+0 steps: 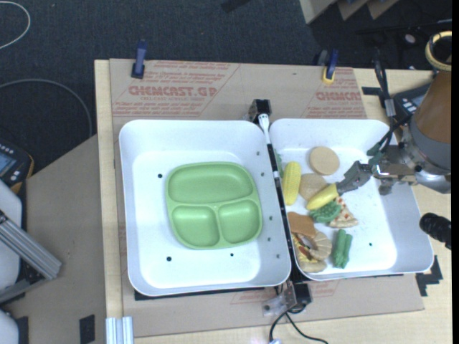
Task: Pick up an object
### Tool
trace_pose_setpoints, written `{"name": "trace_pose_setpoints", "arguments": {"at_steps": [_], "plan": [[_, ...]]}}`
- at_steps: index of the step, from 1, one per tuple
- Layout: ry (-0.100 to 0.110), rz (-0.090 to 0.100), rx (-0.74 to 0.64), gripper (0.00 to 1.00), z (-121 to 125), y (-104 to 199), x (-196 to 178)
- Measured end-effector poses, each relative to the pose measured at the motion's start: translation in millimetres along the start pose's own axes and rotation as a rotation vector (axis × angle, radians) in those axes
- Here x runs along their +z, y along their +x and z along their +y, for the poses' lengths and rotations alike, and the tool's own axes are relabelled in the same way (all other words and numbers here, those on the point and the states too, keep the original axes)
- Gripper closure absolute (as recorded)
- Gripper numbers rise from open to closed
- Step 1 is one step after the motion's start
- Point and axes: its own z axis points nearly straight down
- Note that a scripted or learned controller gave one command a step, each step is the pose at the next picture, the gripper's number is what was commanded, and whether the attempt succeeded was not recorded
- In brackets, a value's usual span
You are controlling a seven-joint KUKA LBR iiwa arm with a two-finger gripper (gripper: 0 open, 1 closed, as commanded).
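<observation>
Your hand [349,178] is sitting low in the right bin [401,242], centre-right of the frame, reaching in from the right edge. The dark fingers [353,175] are pointing left and down toward the food pile. Their tips are lying against or just above the small yellow piece [323,195]; from this slant you cannot tell whether they are apart or closed, and nothing is clearly sitting between them.

Judgement: the pick is not yet done. The hand is looking placed for a grasp, but no object is lifted; every piece is lying on the bin floor.

Working outward from the hand:
- Yellow piece, just left of the fingertips, touching the tan slab [311,185] behind it.
- Round tan disc [324,160], above and left of the hand, near but apart.
- Corn cob [290,181], upright along the left wall of the right bin.
- Green leafy piece [326,211] and pizza slice [343,216], just below the yellow piece.
- Green pod [341,249] and a sandwich-like stack [308,244], lower in the bin, toward the bottom of the frame.

The left bin [143,213] is holding a green divided tray [214,204], well apart from the hand.

Both bins are resting on the bench [115,106], clamped at its upper edge.

Left to do, as you are seeing it: get a piece between the fingers, then lift it clear. The pile is crowded, so a neighbour could be nudged.
</observation>
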Motion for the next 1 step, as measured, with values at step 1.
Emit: {"name": "trace_pose_setpoints", "arguments": {"at_steps": [1], "plan": [[0.01,0.004,-0.008,0.0,-8.2,82.5,61.6]]}}
